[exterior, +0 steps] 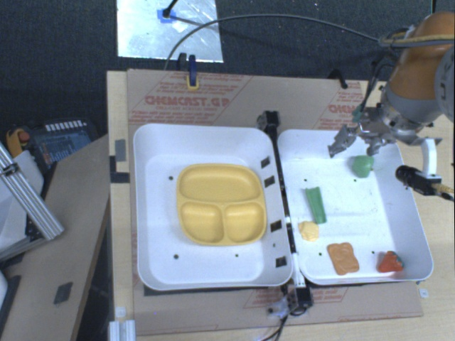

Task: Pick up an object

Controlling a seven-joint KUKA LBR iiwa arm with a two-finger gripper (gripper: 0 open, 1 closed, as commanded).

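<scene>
The arm (419,69) reaches in over the far right corner of the right bin (409,219). The left bin (153,212) carries a yellow divided tray (217,203) at its middle, which plays no part in this step. The right bin holds the candidates for picking: a green stick (315,204) near its centre, an orange-brown flat piece (343,257) by the near edge, a small yellow lump (308,230) close to the left wall, a red piece (389,261) in the near right corner, and a small green rounded piece (362,165) toward the far edge.

The gripper (357,142) hangs with its fingers spread and nothing between them, just above and beside the green rounded piece. The step in hand looks like the approach, with no grasp made yet. It probably targets that green piece, though the slant hides the height. The next move calls for centring over it, descending, then closing.
</scene>
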